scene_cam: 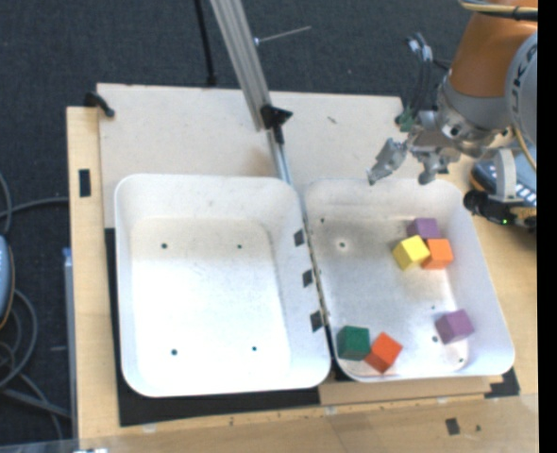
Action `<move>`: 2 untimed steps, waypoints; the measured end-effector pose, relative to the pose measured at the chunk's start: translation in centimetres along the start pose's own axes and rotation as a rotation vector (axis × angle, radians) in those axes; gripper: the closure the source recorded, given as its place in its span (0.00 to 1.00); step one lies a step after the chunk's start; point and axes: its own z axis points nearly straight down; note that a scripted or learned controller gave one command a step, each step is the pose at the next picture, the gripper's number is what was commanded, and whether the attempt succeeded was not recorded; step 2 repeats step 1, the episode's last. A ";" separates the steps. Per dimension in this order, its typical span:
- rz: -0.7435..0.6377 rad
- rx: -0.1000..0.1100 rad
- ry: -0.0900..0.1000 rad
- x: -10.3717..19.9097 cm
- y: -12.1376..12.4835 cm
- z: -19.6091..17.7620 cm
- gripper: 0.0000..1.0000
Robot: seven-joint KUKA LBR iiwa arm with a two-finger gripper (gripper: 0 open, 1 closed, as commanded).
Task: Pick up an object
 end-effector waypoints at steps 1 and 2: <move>0.010 0.004 0.000 -7.6 1.2 13.3 0.00; 0.010 0.004 0.000 -7.6 1.2 13.3 0.00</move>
